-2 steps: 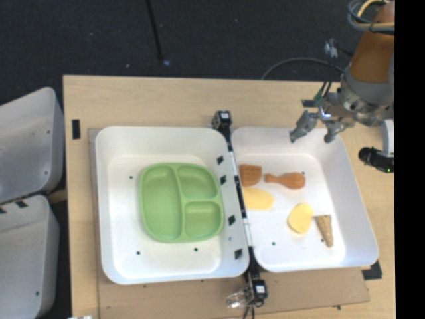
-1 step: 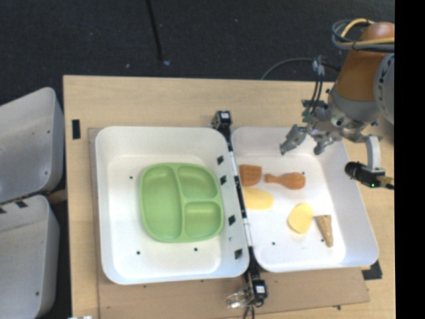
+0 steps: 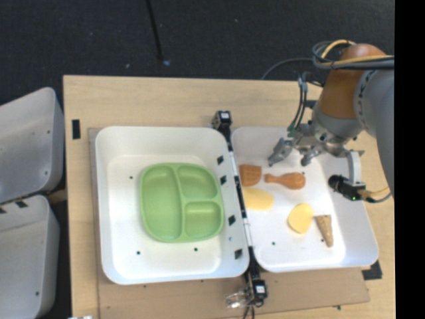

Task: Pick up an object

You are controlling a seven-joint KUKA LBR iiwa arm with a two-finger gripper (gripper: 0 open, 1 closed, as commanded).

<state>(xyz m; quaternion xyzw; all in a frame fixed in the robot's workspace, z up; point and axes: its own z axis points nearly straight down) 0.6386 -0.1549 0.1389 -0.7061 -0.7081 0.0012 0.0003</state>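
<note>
The right bin (image 3: 345, 244) holds several food items. A brown drumstick (image 3: 286, 180) lies near its middle, with a tan toast piece (image 3: 250, 175) at its left. Below them lie a yellow piece (image 3: 257, 200) and a second yellow piece (image 3: 300, 218), and an ice-cream cone (image 3: 325, 229) lies at the lower right. My gripper (image 3: 292, 153) hangs over the upper part of the right bin, just above the drumstick, open, its two grey fingers spread with nothing between them.
The left bin (image 3: 119, 258) carries a green divided plate (image 3: 180, 201). Black clips run along the seam between the bins. The grey arm with its orange band (image 3: 345, 85) reaches in from the upper right, and cables loop around it.
</note>
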